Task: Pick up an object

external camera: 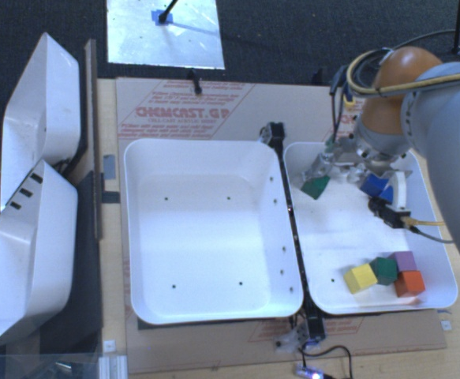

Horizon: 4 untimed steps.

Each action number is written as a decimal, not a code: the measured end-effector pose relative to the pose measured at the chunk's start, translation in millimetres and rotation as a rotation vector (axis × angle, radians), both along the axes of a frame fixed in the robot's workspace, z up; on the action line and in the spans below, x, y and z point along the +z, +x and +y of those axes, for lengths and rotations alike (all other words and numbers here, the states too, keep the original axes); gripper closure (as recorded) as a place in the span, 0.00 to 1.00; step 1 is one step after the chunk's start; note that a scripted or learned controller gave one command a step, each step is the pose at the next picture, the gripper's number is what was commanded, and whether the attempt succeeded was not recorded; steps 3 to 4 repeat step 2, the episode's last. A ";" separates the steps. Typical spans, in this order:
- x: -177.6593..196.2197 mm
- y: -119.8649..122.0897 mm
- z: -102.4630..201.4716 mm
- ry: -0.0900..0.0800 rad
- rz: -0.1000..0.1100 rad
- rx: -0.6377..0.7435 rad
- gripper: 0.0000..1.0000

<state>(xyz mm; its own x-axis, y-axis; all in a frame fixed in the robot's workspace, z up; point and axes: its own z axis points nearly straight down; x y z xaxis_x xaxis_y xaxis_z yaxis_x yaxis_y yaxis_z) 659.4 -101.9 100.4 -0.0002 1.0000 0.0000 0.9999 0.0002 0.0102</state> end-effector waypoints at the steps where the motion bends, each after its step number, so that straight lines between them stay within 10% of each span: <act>1: -0.1 0.0 0.0 0.000 0.000 0.000 0.00; 4: -0.5 -0.1 -0.5 -0.002 0.001 0.059 0.00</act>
